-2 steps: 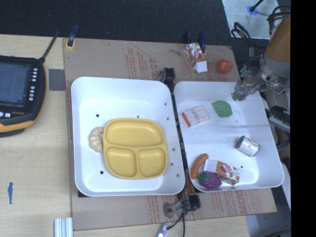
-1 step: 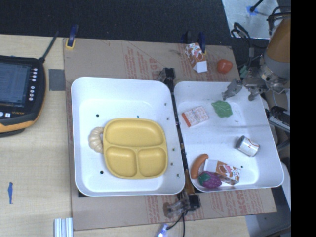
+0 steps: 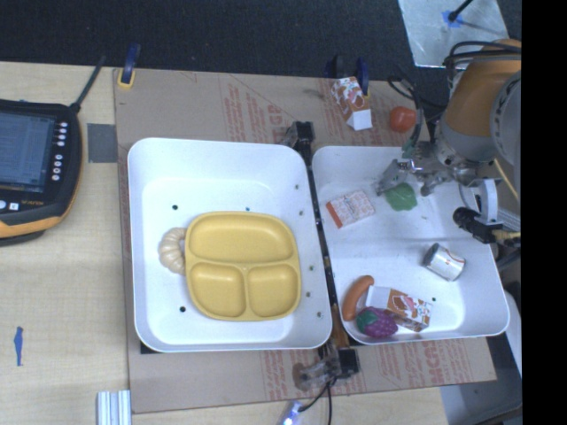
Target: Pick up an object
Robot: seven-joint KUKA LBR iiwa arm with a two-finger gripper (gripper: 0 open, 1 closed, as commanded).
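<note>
From the overhead camera, the grey arm with its orange band is reaching in from the right and hanging over the far part of the right bin [image 3: 496, 321]. The gripper [image 3: 409, 181] is hovering right at a green object [image 3: 401, 197], its metal fingers [image 3: 390, 181] spreading to either side above it; the green object is lying on the bin floor just below the fingertips, and whether the fingers are actually touching it is not clear, so the jaws are reading as parted and not clasping anything.

Other things are sitting in the same bin: a small red-and-white packet [image 3: 351, 208] near the left wall, a silver can [image 3: 443, 261] lying on its side toward the right, and, along the near edge, an orange-red sausage shape [image 3: 356, 296], a purple object [image 3: 377, 323] and a printed carton [image 3: 407, 307] (these three are crowding together, touching or nearly so).

The left bin [image 3: 151, 237] is carrying a yellow divided tray [image 3: 241, 265], with a pale ridged object [image 3: 171, 249] tucked against its left side.

Outside the bins, a small carton [image 3: 351, 101] and a red ball [image 3: 403, 118] are resting on the cardboard beyond the right bin, and a handheld control pendant [image 3: 35, 168] is lying on the bench at far left
</note>
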